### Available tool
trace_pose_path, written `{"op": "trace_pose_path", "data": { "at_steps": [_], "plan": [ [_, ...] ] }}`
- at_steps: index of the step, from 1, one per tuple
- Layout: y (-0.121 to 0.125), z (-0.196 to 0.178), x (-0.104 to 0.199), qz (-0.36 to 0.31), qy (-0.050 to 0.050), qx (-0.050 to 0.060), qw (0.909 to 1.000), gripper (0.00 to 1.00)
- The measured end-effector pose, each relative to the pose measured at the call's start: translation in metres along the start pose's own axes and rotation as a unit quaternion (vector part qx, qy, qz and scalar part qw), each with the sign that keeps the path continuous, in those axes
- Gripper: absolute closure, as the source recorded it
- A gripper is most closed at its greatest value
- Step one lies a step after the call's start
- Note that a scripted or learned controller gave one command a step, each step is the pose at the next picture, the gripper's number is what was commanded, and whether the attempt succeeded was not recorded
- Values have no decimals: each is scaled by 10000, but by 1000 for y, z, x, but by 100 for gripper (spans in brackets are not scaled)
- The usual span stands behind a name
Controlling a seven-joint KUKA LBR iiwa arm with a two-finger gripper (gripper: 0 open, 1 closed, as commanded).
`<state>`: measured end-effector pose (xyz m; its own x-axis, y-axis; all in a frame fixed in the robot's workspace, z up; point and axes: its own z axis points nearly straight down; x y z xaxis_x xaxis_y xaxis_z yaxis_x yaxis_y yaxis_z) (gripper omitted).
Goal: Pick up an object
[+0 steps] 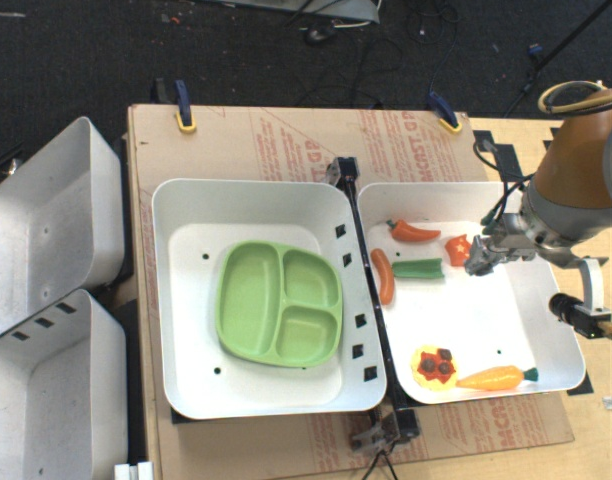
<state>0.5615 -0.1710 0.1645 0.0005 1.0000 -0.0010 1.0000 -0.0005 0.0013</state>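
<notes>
The right bin (546, 318) holds several toy foods. A red-orange pepper (416, 232) lies near its back left, a green bean-like piece (418, 269) just below it, and an orange sausage (384, 274) along the left wall. A small red-orange piece (457, 250) sits right beside my gripper (483, 256), which hangs low over the bin's back right part. At the front lie a yellow slice with dark and red bits (435, 367) and a carrot (494, 376). I cannot make out the finger gap.
The left bin (186, 218) bears a green divided plate (281, 304). A black divider (364, 288) runs between the bins. Two empty-looking white tubs (46, 228) stand off the bench at left. The arm's wrist (576, 183) looms over the right bin's back right corner.
</notes>
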Motion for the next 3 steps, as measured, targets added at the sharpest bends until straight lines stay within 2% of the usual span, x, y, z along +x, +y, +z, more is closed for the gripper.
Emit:
{"op": "trace_pose_path", "data": {
  "at_steps": [1,2,3],
  "plan": [
    [3,-43,-3,-12,-4,-16,10000,100],
    [4,-104,-10,-11,-7,-21,10000,100],
    [5,-128,-10,-14,-3,-13,10000,100]
  ]
}}
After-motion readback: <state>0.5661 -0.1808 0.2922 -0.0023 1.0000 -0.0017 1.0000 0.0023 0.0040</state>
